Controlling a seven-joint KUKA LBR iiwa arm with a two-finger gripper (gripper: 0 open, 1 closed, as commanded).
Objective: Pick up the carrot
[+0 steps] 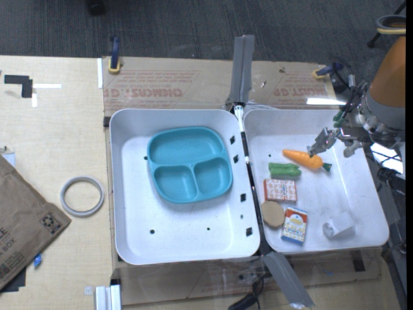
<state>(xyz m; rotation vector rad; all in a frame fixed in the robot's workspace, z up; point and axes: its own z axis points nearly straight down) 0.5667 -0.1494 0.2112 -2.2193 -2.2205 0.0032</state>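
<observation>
Camera view: the carrot (303, 159) is seen toward the right bin's (361, 192) far right — judged light, rigid and smooth, best pinched across its thick middle — while the gripper (321, 144), parted and holding nothing, hovers at its stem end.

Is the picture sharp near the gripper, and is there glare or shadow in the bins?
In the camera view, the gripper looks soft and slightly blurred above the carrot; bright glare whitens the right bin along its right edge; the teal plate is sharp and casts a faint shadow in the left bin.
</observation>
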